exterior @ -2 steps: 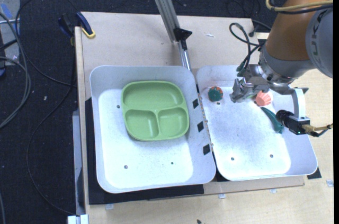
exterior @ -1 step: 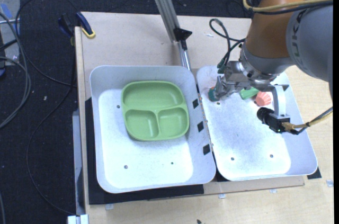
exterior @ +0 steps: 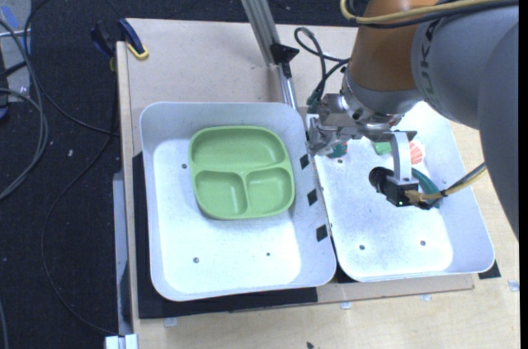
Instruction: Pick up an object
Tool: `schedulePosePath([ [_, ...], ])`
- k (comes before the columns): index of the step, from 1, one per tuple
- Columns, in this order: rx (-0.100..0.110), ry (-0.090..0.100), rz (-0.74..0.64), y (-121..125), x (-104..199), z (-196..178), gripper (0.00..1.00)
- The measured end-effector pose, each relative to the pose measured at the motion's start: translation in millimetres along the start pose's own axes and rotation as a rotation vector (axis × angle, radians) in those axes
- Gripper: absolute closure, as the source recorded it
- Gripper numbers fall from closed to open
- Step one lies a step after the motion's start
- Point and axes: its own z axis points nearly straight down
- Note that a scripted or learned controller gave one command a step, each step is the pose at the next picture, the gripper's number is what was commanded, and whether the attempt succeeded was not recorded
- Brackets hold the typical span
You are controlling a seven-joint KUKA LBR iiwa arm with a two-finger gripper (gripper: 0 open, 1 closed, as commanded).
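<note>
Roughly put: finding the claw (exterior: 328, 139) low over the top left corner of the right bin (exterior: 388, 250), hard by the edge shared with the left bin (exterior: 231, 261), under the arm (exterior: 396, 34) reaching in from the right. Cannot tell how far open or closed, nor make out anything held; too much wrist metal and shadow at the tip. So no claiming a grasp. Nearest pick, by judgement: a small green bit (exterior: 381, 147) near the right bin's top edge, lying just to the right of the claw and about level with it, apart from it. Further right, toward the top right corner, a red-and-white bit (exterior: 416, 151), and just below that a teal bit (exterior: 422, 176), half hidden, seemingly slanting down to the right. Too small to give the green bit's long axis. Over in the left bin, toward its top edge, a green tray (exterior: 242, 172), broad and flat, well apart to the left, likely awkward to pinch except by the rim. Probably calls for a short shift rightward along the top edge before dropping, then closing on the green bit; risks nudging it against the red-and-white bit or closing on bare floor. Task not yet done, judging by the lay of things
</note>
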Motion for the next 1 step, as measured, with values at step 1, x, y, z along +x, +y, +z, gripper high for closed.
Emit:
schedulePosePath([
  [1,0.003,0.001,0.0,-7.7,46.5,11.7,1.0],
])
